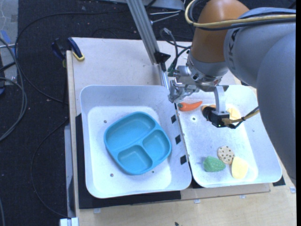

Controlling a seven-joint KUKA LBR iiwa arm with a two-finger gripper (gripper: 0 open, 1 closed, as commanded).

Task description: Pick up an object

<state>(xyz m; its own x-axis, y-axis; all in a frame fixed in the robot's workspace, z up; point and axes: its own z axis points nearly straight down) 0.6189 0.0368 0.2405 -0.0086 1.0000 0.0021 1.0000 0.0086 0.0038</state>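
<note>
Overhead, your tool [181,92] hangs at the right bin's [263,140] far left corner, just above an orange carrot-shaped toy [190,106] lying on the bin floor; its grip state can't be told, so nothing looks lifted yet.

I count two white bins on my counter [117,65]: the left bin [94,178] and the right bin [263,168]. In the left one lies one blue divided tray [136,142], with three compartments. In the right one I count one orange carrot-like piece [190,106], one green piece [214,164], one round speckled cookie [225,154], and two pale yellow pieces [239,168], the second [233,113] partly hidden.
</note>
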